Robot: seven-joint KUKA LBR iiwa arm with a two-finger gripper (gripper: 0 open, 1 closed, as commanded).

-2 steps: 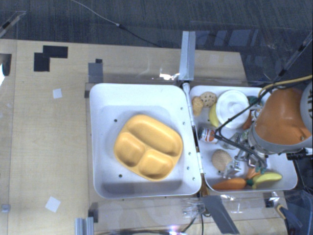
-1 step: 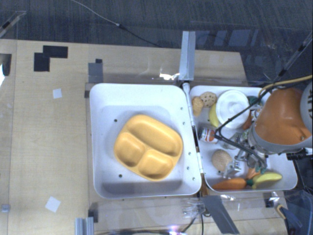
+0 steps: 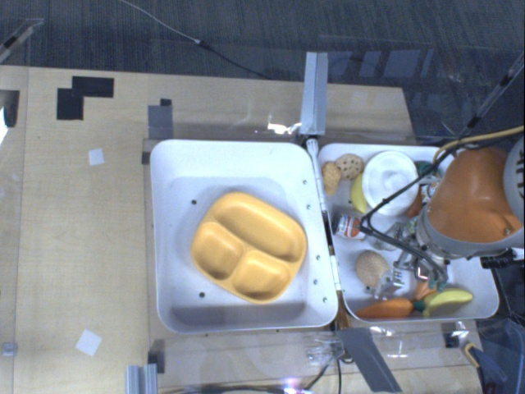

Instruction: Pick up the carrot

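The carrot (image 3: 383, 308) is orange with a green stub at its right end. It lies flat along the front wall of the right bin (image 3: 492, 306). My gripper (image 3: 400, 277) hangs from the orange-banded wrist (image 3: 472, 195) over the front half of that bin, just behind the carrot and beside a brown round potato-like piece (image 3: 371, 266). The wrist and cables hide part of the bin behind the gripper. Nothing can be seen lifted off the bin floor.
The right bin also holds two cookies (image 3: 341, 169), a white bowl (image 3: 390, 179), a small can (image 3: 348, 226) and a yellow-green banana-like piece (image 3: 449, 299) next to the carrot's green end. In the left bin (image 3: 176, 179) sits a yellow sectioned plate (image 3: 248, 245).
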